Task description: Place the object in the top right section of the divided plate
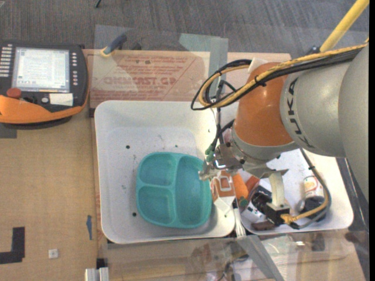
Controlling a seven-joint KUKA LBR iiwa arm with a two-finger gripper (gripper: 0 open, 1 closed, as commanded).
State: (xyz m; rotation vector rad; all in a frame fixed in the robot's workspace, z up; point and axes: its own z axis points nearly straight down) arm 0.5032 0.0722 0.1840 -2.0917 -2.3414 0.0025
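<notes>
A teal divided plate (174, 190) with three sections lies in the left white bin (117, 157), towards its front right. My gripper (215, 171) hangs over the plate's right rim, close to the wall between the two bins. Just below it an orange and white object (222, 186) sits at the plate's right edge, and the view does not show whether it is held. The grey arm and its orange band cover the space above the gripper.
The right white bin (343, 215) holds an orange carrot-like piece (241, 187) by the dividing wall and a small pale bottle (310, 187) further right. An orange and grey tablet (41, 84) rests on the bench at the far left.
</notes>
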